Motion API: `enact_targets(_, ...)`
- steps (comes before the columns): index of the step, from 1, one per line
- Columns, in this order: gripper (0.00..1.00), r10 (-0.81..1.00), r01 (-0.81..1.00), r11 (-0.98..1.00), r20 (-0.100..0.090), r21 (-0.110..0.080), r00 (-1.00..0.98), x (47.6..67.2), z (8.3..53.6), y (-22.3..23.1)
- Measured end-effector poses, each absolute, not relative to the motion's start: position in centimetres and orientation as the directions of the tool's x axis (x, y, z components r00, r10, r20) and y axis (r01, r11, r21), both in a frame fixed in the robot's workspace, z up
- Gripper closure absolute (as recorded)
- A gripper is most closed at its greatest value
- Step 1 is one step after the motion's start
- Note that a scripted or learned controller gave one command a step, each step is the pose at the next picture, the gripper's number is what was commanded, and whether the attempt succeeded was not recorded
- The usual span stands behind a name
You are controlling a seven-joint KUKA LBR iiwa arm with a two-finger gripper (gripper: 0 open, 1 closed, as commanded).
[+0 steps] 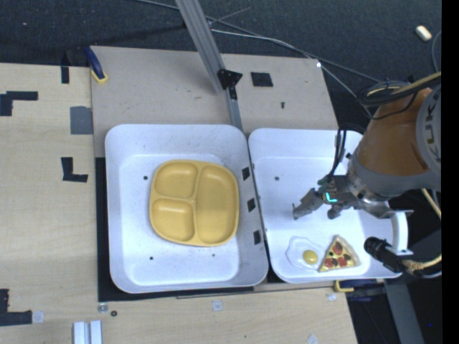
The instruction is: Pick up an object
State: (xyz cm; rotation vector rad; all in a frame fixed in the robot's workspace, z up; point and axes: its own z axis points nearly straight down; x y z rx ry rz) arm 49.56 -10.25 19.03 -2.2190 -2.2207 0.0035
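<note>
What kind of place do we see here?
Probably a robot test bench: two white bins side by side, toy food such as a pizza slice and fried egg, and loose cables.

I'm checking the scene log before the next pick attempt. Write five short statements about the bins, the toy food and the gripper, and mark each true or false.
1. The yellow divided plate lies in the left bin. True.
2. The pizza slice lies in the left bin. False: it lies in the right bin, near its front edge.
3. The fried egg lies just left of the pizza slice. True.
4. The gripper is holding the pizza slice. False: the gripper hangs over bare bin floor, apart from the slice, with nothing between its fingers.
5. The yellow divided plate has food in its compartments. False: the compartments show only yellow plastic.
</note>
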Motion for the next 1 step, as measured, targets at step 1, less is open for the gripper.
enact_targets(1,0.0,1.0,1.0,0.001,0.0,-0.002,-0.001,49.59,19.06,-10.25)
